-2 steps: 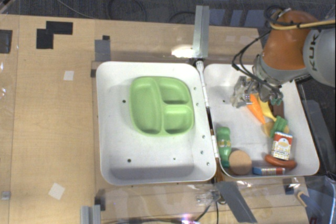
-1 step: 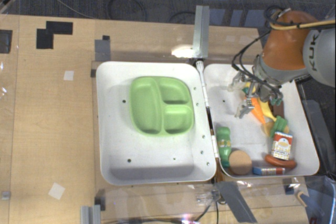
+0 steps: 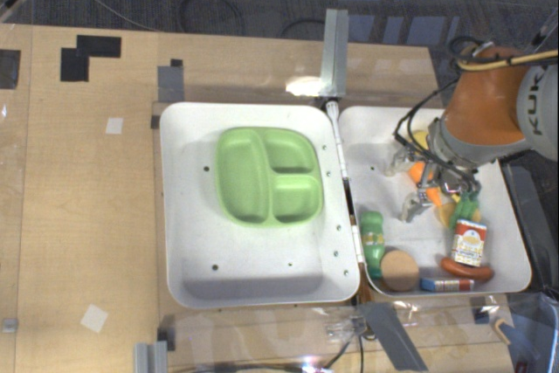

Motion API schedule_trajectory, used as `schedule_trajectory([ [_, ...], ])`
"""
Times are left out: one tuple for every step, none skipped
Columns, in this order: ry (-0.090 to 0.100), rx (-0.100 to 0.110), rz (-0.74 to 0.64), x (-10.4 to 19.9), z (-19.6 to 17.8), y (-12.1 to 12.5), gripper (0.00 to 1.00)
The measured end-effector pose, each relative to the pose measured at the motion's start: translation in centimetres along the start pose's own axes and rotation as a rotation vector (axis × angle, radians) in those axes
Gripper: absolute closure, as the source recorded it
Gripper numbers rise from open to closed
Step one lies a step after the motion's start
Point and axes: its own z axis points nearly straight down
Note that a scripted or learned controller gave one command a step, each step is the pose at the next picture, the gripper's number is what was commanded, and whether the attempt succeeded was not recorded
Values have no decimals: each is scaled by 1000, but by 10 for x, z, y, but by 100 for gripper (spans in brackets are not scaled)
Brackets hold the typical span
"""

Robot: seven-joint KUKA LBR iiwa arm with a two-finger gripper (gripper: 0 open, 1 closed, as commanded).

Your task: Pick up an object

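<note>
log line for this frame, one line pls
phase: reaching | gripper: low in right bin, among toys | grasp: unconfirmed | green divided plate: in left bin, untouched

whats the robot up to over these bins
A grey and orange arm reaches into the right bin, its hand down among a clutter of small items. Near it lie a green bottle, a round tan object and a small carton. The left bin holds a green divided tray.
</note>
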Motion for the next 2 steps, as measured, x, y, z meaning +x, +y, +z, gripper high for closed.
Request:
schedule_trajectory([
  [-9,3,-5,-4,-14,1,100],
  [-8,2,-5,-4,-14,1,0],
])
